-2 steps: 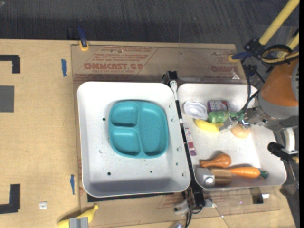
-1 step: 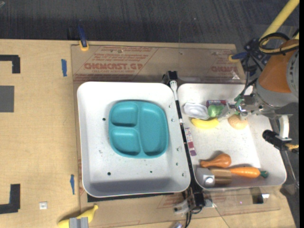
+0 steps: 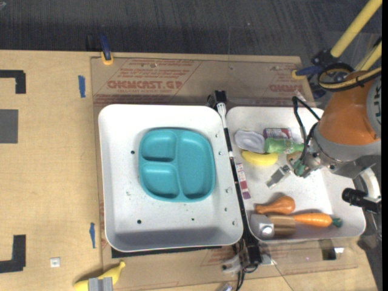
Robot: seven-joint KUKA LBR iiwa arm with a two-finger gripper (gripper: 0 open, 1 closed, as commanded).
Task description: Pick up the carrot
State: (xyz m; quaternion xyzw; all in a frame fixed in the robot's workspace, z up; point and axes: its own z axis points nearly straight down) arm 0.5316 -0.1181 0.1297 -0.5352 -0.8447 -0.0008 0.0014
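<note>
The carrot point(image 3: 310, 219) lies on its side near the front of the right bin point(image 3: 315, 190), orange with a green end pointing right. My gripper point(image 3: 297, 165) hangs over the middle of the right bin, behind the carrot and apart from it. It sits below the orange wrist band point(image 3: 345, 121), close to a yellow banana point(image 3: 259, 159) and a green item point(image 3: 280, 144).
The left bin point(image 3: 121, 180) holds a teal divided plate point(image 3: 177, 164). In the right bin lie an orange-brown pear-shaped item point(image 3: 277, 206), a brown stick point(image 3: 282, 229), a white cup-like piece point(image 3: 250, 140) and a small grey piece point(image 3: 278, 176). A black divider point(image 3: 233, 174) separates the bins.
</note>
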